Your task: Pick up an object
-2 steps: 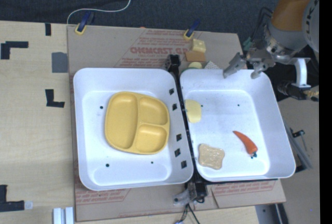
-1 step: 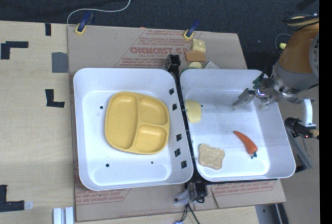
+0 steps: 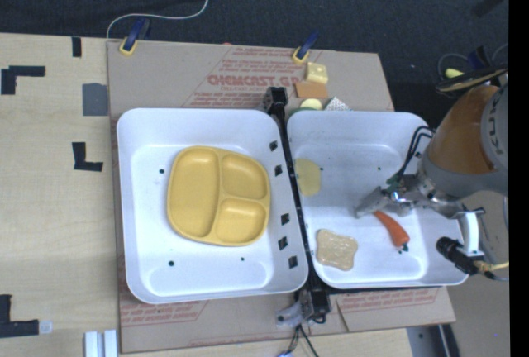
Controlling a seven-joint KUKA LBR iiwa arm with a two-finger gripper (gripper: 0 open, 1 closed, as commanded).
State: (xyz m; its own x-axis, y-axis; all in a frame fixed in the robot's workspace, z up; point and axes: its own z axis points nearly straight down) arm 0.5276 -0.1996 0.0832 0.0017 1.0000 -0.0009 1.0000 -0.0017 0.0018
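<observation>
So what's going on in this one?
A grey arm reaches in from the right, its tool low in the right bin, close to an orange carrot-like toy. A tan bread-like piece and a pale yellow disc lie in the same bin. The left bin holds a yellow divided plate. Nothing looks lifted yet.

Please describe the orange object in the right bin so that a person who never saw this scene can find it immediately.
Look in the right white bin, toward its right side beside the gripper. The carrot lies there: a narrow orange piece, unlike the flat tan bread slice and pale yellow disc.
</observation>
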